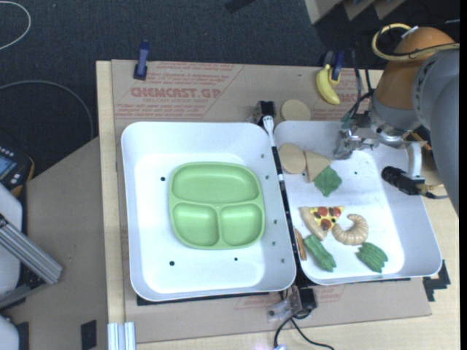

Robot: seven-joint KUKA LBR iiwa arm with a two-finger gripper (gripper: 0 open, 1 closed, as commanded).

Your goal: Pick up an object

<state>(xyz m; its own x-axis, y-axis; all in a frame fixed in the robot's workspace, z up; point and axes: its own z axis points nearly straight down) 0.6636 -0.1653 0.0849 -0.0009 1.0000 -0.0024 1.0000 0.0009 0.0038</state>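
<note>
White right bin [416, 228] contents are seen ungrasped, the pincer [349, 141] poised at twelve o'clock, its state not discernible; picking is left undone.

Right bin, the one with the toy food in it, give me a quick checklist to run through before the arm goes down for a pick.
1. Things to pick lie in the right bin: ok; pizza slice, croissant and green pieces sit there.
2. Gripper is over that bin: ok, near its far edge.
3. Gripper is above a target: not ok; the nearest green piece lies apart from it, toward the camera.
4. Fingers ready to close: cannot tell.
5. Target stands apart from neighbours: not ok for the pizza slice, which touches the croissant; ok for the green piece at the near right.
6. Green divided plate in the left bin is out of the way: ok.
</note>
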